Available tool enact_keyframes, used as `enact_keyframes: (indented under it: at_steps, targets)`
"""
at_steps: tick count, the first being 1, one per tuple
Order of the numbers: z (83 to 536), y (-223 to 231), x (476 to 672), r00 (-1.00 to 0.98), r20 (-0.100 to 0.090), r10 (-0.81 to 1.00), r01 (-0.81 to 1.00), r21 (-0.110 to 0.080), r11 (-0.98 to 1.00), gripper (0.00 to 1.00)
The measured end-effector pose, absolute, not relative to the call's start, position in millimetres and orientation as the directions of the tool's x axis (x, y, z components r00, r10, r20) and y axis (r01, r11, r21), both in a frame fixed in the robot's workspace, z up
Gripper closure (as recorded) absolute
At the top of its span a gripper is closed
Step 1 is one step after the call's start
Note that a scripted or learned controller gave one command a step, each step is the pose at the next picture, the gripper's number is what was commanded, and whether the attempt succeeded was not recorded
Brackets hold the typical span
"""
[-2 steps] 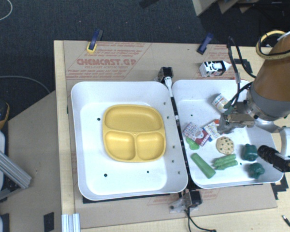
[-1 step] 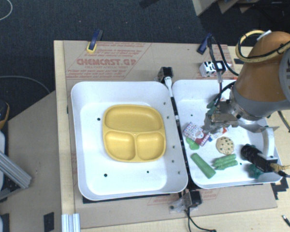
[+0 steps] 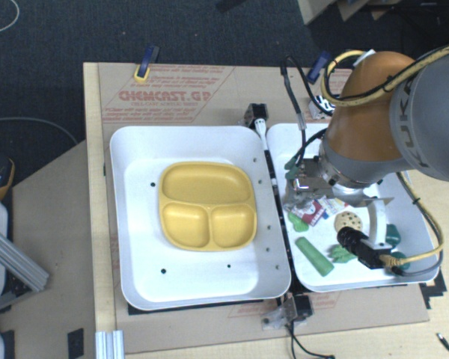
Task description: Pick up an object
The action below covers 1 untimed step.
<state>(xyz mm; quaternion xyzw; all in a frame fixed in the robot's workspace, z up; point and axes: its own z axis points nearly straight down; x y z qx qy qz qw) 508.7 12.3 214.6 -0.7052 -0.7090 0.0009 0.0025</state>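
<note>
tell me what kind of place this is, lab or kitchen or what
Most likely a robotics lab bench: a grey and orange arm reaches over two white bins, cables run along them, and clamps pin the board.

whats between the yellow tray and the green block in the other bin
In the camera view, bare white floor of the left bin, then the two bins' touching rims, lie between the yellow tray and the green block.

A dark blue-grey carpeted floor (image 3: 97, 21) was seen above and left of the claw. A pale wooden bench top (image 3: 105, 111) was laid beneath, lettered in red. Grey aluminium framing (image 3: 15, 260) was set far left.
</note>
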Motion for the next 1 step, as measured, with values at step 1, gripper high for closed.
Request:
enact_keyframes:
  at_steps: [1]
  targets:
    - [218.4,29.2,513.6,-0.003,0.000,1.000,1.000,0.002,0.003,1.00]
